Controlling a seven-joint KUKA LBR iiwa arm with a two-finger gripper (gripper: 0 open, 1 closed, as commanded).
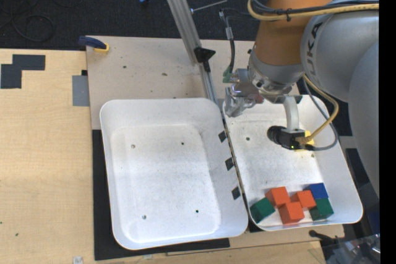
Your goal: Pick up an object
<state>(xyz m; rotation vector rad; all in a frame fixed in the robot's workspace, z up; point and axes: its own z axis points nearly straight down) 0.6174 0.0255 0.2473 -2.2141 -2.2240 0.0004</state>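
Look to the right-hand bin first: your arm comes in from the right, its orange band bulging over the bin's far edge, and the end effector hangs at that bin's far left corner, right by the divide between the two bins. You cannot tell from this angle whether it is wide or narrow (the metal parts there blur into one grey lump), and nothing can be seen held in it.

The blocks you might go for all sit at the near end of the same bin, well apart from the end effector. They are bunched together: a green block on the left, three orange blocks touching one another in the middle, a blue block behind them to the right, and a darker green block just in front of the blue one. All rest on the bin floor.

A small dark part with a yellow cable hangs below the wrist, over the middle of the right bin.

The left bin lies beside it, their rims meeting. Both bins rest on the pale wooden counter, and a slanted metal rail rises behind them.
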